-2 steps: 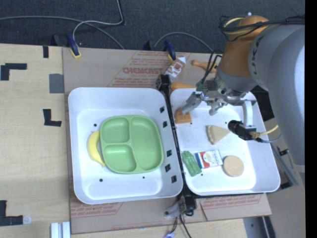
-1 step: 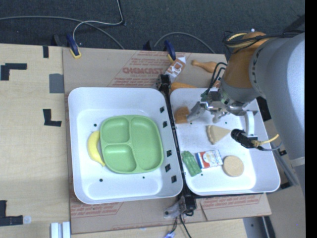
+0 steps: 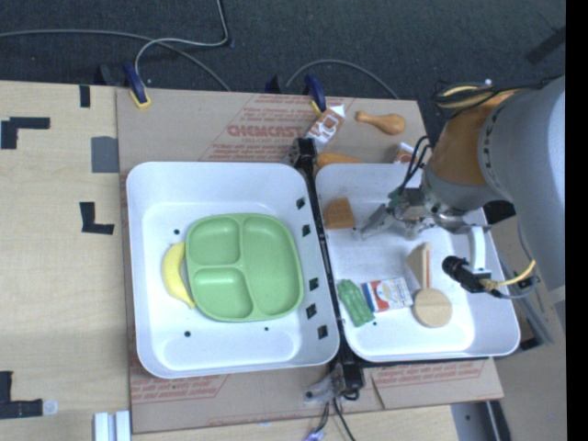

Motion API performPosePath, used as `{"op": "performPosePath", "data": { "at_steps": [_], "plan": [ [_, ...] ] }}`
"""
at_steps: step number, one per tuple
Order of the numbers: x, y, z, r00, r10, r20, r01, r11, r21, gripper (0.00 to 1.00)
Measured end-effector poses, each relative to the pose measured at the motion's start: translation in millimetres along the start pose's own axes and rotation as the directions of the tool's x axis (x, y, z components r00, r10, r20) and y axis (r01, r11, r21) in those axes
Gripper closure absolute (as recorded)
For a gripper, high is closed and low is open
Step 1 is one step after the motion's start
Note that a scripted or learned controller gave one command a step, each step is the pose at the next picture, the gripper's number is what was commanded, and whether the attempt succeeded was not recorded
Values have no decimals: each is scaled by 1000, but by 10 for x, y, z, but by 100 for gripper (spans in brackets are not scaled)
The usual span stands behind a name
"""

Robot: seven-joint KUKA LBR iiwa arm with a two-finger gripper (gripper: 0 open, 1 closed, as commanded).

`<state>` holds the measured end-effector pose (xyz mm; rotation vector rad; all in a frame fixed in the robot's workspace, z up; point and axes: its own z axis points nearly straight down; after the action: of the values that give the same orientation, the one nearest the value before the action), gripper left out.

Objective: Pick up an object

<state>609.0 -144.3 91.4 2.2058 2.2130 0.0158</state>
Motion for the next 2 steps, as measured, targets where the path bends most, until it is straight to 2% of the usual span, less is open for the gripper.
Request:
{"op": "performPosePath", "data": {
  "at_steps": [1,2],
  "plan": [
    [-246,-503,4,1000,4,-4,-4,1000,21,0],
    [417,-191,-700,1000,1,-5,-1,1000,18,0]
  ]
}}
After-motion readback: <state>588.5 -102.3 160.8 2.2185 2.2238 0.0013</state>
